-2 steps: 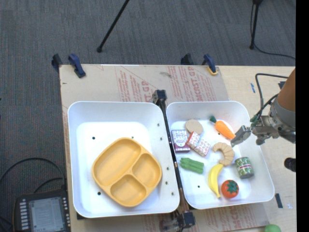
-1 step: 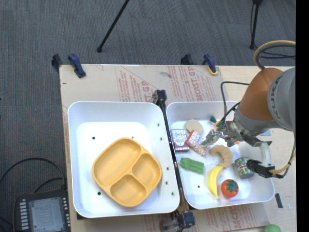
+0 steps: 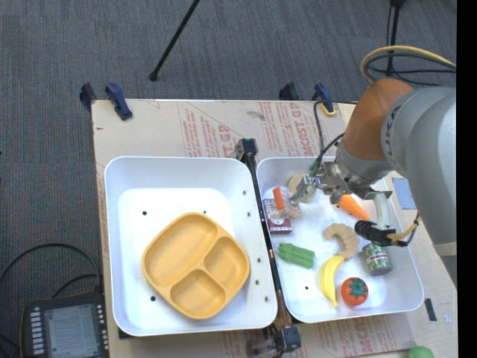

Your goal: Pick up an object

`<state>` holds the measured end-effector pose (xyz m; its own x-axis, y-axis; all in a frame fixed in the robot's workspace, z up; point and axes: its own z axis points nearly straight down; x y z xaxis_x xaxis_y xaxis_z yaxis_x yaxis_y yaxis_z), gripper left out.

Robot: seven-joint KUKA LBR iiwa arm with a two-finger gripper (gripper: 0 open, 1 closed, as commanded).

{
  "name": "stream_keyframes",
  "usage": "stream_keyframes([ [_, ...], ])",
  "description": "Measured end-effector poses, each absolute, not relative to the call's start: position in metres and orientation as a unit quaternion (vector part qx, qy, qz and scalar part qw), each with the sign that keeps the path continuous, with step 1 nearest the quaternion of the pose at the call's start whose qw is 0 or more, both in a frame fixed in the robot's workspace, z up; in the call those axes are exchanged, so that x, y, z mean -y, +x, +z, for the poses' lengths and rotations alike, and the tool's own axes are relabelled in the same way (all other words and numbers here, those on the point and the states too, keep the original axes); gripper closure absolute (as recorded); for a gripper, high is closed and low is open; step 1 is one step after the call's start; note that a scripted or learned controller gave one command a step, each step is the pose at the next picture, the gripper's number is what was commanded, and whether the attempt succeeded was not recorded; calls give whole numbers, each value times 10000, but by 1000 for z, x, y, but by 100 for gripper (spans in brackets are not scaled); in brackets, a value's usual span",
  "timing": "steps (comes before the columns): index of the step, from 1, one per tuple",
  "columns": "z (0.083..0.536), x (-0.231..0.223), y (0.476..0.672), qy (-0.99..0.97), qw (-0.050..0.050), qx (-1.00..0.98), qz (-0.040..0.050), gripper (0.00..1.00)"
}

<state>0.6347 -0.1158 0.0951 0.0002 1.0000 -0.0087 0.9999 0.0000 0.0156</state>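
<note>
Tomato (image 3: 355, 291) at near edge of right bin (image 3: 411, 289), banana (image 3: 330, 277) just left; green vegetable (image 3: 296, 255) and small carton (image 3: 279, 218) further left; gripper (image 3: 303, 192) over bin's far-left part, fingers spread, nothing between; yellow divided plate (image 3: 195, 265) in left bin (image 3: 119, 200).

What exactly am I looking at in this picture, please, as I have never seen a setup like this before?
One camera fixed above a bench looks down at a slant. The big grey shape with the orange band is a robot arm reaching in from the right; a program steers it to pick up an object. Its two-finger gripper hangs low over the right bin, near its far left corner. I cannot see anything between its fingers. The left bin holds a yellow divided plate. The right bin holds toy food: a banana, a tomato, a green vegetable, a carrot, a croissant, a small can and a small box.
</note>
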Motion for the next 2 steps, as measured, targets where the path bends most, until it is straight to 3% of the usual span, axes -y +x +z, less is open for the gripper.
stream_keyframes([
  [1,101,114,632,7058,31,-7084,5,100],
  [2,102,116,632,7059,46,-7083,-4,0],
])
